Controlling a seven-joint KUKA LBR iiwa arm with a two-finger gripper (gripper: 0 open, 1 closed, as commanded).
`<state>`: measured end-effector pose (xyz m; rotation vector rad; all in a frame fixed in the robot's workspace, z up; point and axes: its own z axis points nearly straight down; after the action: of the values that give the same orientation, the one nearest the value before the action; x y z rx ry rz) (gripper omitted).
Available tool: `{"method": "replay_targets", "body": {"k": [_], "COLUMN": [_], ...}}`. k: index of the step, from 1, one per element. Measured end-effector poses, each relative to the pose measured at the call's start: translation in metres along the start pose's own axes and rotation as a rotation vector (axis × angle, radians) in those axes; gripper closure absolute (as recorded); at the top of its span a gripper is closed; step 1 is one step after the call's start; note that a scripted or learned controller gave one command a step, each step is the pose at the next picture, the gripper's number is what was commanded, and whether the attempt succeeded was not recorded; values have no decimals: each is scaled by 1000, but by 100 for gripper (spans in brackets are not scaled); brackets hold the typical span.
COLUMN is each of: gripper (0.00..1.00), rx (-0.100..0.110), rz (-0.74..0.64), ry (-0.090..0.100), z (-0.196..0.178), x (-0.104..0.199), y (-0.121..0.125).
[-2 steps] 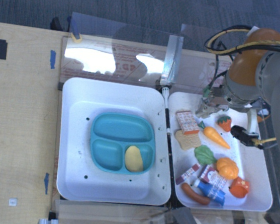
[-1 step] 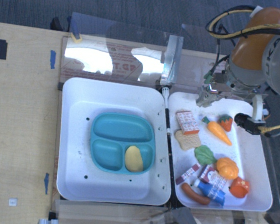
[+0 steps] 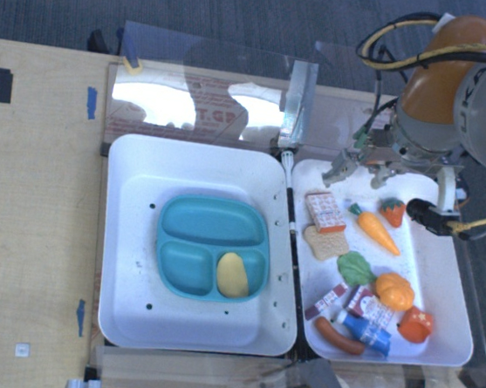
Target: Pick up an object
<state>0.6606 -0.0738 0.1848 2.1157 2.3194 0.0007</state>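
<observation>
- Your gripper (image 3: 362, 166) hangs over the far end of the right bin (image 3: 460, 325); its fingers look spread, with nothing between them.
- The nearest pick, a toy carrot (image 3: 377, 231), lies just nearer the camera than the jaws, its long axis slanting toward the right-hand near corner.
- The cracker box (image 3: 324, 210) sits beside the carrot.

You look down from one fixed camera set above the pale wooden bench (image 3: 19, 231), tilted so the far edge sits at the top of your picture. It stands far enough back to take in both shallow white plastic bins, the left bin (image 3: 122, 244) and the right bin (image 3: 459, 294), side by side. The grey arm with the orange band (image 3: 446, 78) enters from your upper right.
</observation>
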Motion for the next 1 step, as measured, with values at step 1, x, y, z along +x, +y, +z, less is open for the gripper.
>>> {"method": "replay_targets", "body": {"k": [1], "gripper": [0], "rx": [-13], "rz": [-10], "ry": [-2], "z": [78], "x": [-16], "y": [-9]}}
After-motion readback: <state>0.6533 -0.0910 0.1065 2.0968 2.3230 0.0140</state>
